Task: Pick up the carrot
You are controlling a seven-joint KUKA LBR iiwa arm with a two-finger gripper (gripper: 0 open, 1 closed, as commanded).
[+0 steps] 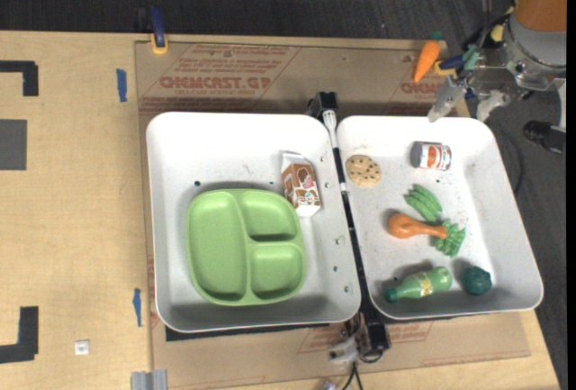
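- Up at two o'clock, beyond the right bin (pixel 504 199), the tool (pixel 459 104) hangs over the tabletop (pixel 81 199); fingers apart, nothing between them.
- Carrot (pixel 423 228) lies mid-bin, greens pointing four o'clock, well apart from the tool.
- Around it: soup can (pixel 431 156), cookie (pixel 363 170), green bottle (pixel 418 284).
- Left bin (pixel 171 199) carries a green divided plate (pixel 244 244).
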